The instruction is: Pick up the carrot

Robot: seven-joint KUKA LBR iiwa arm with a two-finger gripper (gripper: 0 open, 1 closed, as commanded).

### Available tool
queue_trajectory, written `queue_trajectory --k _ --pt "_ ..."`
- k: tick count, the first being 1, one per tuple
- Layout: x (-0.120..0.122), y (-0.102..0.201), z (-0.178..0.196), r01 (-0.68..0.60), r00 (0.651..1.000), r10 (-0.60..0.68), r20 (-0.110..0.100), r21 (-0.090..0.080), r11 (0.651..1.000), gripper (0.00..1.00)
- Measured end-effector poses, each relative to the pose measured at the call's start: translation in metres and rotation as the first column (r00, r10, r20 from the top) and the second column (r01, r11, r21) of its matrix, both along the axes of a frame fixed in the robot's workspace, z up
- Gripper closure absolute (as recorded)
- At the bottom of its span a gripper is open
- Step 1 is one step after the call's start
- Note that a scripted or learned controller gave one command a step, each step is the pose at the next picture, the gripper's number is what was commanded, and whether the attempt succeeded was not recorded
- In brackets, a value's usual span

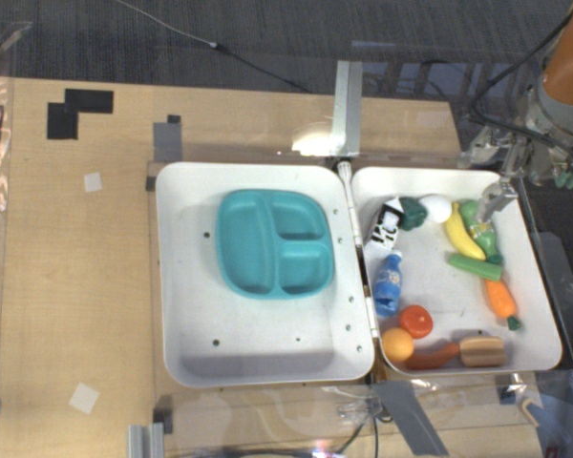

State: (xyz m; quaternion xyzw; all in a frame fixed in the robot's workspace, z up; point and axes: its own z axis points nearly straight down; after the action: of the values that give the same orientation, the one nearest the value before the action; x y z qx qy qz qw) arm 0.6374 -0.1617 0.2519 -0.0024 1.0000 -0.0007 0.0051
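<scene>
Gripper (498, 201) hangs over the right bin's (544, 351) far right corner, above the banana (461, 240) and a green toy; whether it is parted or closed is too blurred to tell. Nearer along the right wall lies the carrot (500, 300), orange with a green tip, untouched.

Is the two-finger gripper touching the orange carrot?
Apart: the camera view shows the gripper over the yellow banana, the orange carrot well below it.
</scene>
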Motion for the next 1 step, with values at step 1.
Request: queue_trajectory --k 1 --pt "-0.0176 -0.0458 -0.1613 -0.017 1.0 0.017 0.007 -0.004 1.0 0.0"
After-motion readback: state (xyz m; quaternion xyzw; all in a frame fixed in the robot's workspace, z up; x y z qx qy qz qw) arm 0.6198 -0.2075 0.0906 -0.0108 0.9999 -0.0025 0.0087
